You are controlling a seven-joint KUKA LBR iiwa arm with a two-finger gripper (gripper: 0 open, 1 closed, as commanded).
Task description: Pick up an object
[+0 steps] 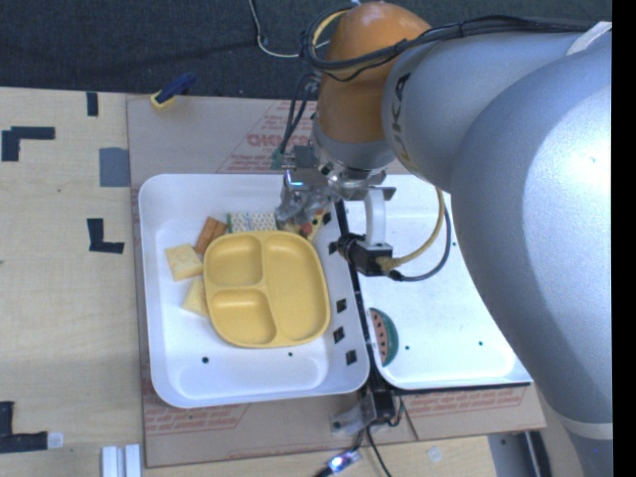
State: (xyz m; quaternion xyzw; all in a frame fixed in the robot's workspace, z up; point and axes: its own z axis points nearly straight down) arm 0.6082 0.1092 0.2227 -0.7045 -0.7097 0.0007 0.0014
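Over the far edge of the left bin [159, 266] hangs the gripper [301, 207], its tip low among small items at the back rim; whether it is clenched or released cannot be told. Just in front of it and touching nothing of the tool lies a yellow divided plate [266, 288], flat in the bin's middle. Left of the plate sit two pale crackers [184, 261] and an orange-brown stick [209, 234]. A watermelon slice [383, 334] rests at the right bin's [447, 356] left wall
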